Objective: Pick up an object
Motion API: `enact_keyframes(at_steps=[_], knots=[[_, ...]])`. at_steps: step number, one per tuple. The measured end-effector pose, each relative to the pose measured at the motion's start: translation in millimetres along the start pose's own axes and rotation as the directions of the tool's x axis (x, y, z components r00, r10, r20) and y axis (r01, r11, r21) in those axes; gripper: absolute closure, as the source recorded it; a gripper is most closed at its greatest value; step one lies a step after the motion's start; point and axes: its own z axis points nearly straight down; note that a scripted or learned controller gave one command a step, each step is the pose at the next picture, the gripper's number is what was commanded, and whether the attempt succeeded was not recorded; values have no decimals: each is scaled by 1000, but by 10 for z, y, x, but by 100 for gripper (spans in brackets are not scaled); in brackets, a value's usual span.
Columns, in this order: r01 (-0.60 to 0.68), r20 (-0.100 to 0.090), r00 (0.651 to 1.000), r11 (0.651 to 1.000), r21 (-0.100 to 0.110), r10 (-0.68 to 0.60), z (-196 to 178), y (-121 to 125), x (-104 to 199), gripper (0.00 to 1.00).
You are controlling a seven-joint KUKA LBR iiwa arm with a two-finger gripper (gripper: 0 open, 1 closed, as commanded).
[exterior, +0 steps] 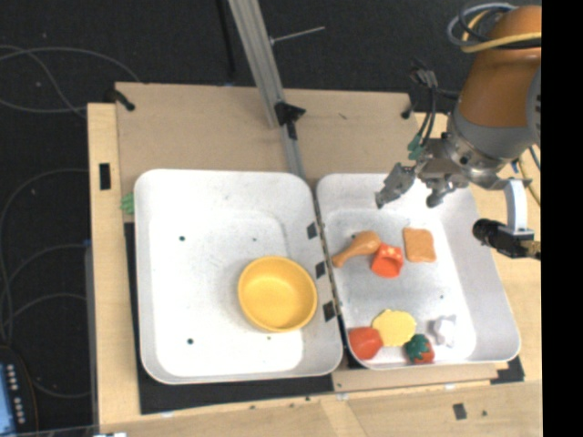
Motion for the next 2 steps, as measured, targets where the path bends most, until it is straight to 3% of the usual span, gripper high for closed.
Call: enact_keyframes(at_steps=[1, 2], knots=[[-1, 0, 1000, 1000, -1, 1, -1, 0, 0, 0], [-6, 4, 1000, 1000, 5, 6, 511, -61, -111, 0]])
